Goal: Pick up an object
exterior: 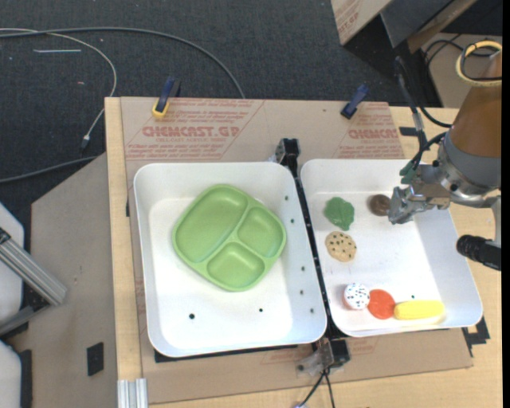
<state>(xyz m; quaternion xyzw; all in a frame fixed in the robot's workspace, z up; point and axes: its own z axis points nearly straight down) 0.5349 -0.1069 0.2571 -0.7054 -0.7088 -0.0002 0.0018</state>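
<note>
A small round brown object [378, 204], with no evident long axis, is seen touching the fingers' [396, 212] left side; their state cannot be told.

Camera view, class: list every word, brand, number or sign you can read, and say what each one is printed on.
"CHEMCAST GP": red print on the brown protective board behind the left white bin.
Same red print behind the right white bin, partly cut off: not fully readable.
Red print on the cardboard box at top: too blurred to read.
</note>
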